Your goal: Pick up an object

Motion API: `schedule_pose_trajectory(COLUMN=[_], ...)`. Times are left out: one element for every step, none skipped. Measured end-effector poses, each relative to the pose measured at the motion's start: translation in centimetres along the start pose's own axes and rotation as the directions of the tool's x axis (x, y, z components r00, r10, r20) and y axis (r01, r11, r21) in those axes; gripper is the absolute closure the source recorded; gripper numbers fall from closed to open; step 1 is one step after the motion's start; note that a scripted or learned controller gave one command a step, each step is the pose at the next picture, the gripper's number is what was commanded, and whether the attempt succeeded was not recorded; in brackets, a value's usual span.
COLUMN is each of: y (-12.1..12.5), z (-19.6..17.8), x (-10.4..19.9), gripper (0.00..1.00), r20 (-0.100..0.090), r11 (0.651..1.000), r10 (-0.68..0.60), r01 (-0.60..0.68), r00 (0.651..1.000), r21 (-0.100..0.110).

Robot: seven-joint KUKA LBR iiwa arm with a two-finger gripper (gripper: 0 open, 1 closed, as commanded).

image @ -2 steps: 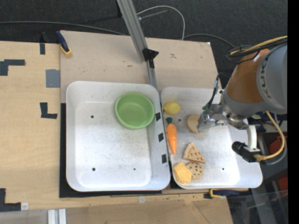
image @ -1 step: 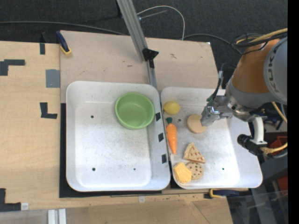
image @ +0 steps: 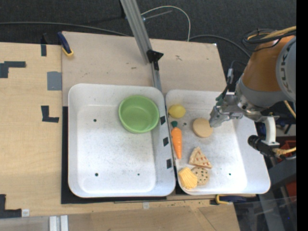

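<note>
While the wooden bench (image: 29, 129) lies bare at far left apart from strips of dark tape, the left white bin (image: 82, 177) holds a green bowl (image: 138, 113), standing upright in the bin's far right corner. A slanting grey metal pole (image: 137, 25) comes down from the top of the view to the seam between the two bins. Just past that seam, the right white bin (image: 240, 177) carries a small yellow lemon (image: 177, 111) near its far left corner, and an orange toy carrot (image: 177, 142) lies lengthwise along the left wall, its green top pointing toward the lemon. Nearer the front, a yellow ridged piece (image: 188, 178) touches a brown cookie (image: 202, 176), and a pizza slice (image: 199, 158) lies just behind them. A round tan bun-like piece (image: 202, 128) sits mid-bin, right of the carrot. The tool (image: 219, 115) hangs just beside this piece at its right edge, low over the bin floor; whether it is open or closed cannot be told, and nothing is seen held in it. The arm's orange band (image: 264, 71) rises at the right.
</note>
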State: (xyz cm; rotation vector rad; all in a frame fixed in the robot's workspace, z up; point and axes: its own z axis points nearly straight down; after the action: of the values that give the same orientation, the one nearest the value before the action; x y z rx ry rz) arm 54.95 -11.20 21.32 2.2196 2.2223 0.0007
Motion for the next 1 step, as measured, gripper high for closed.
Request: schedule_pose_trajectory(y=[1.71], z=[-1.13], x=[4.71], gripper=[1.0], r20=[-0.002], r11=[1.0], r10=[-0.005], r01=[0.005], r00=[1.0], r21=[0.001])
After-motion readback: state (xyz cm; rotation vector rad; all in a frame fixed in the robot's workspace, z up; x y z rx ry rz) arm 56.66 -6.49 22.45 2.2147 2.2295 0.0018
